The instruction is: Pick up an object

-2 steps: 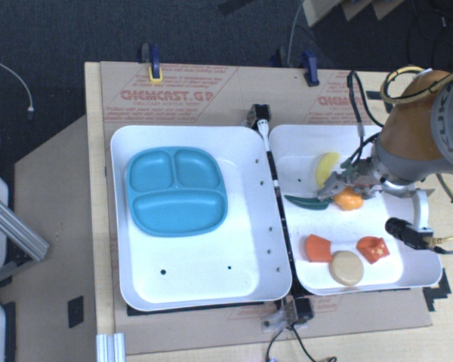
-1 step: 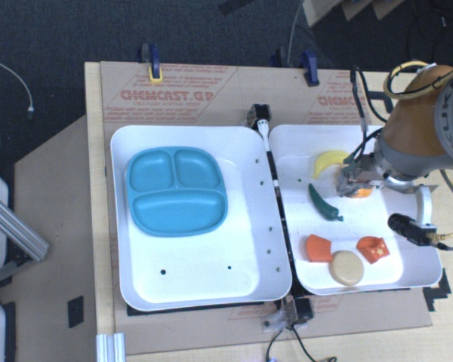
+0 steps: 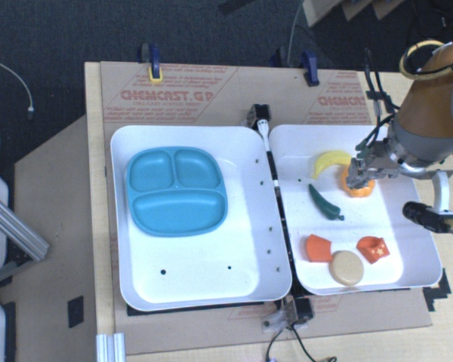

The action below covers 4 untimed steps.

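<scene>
My gripper [image 3: 358,176] hangs low in the right bin [image 3: 415,277], directly over a small orange object [image 3: 362,190] whose top it hides. A yellow banana [image 3: 329,161] lies just left of the gripper, touching or nearly touching the orange object. A dark green pepper-like piece [image 3: 325,202] lies at a slant below the banana. Near the bin's front sit an orange-red block [image 3: 318,248], a round beige piece [image 3: 346,268] and a red piece [image 3: 373,250]. The arm's grey body with its orange band [image 3: 430,104] enters from the upper right.
The left bin [image 3: 204,277] holds a blue divided plate [image 3: 177,191] in its back half. A black divider strip [image 3: 275,194] runs between the bins. Blue clamps [image 3: 154,59] hold the cardboard base at the back edge.
</scene>
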### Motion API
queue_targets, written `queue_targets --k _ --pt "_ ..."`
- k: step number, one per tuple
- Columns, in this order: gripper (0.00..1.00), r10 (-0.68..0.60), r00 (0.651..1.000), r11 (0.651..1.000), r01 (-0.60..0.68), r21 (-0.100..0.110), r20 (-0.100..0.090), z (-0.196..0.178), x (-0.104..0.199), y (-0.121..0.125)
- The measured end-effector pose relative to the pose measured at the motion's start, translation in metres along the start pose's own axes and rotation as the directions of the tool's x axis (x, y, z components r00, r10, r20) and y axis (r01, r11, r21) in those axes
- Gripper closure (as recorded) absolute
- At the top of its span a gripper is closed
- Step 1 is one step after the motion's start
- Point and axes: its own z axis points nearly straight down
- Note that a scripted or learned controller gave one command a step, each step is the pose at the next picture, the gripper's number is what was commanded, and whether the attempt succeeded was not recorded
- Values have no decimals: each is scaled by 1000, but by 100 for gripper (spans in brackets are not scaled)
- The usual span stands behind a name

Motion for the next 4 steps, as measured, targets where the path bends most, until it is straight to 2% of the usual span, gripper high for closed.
queue_targets --k 1,2,3,4 --pt "100 0 1000 1000 0 -2 1 -43 0 3" --pt "100 -1 1000 1000 1 -4 1 -102 2 14" --pt "100 -4 1000 1000 4 7 -4 -101 54 -8" --pt "100 -5 1000 1000 5 9 -5 -83 111 -23"
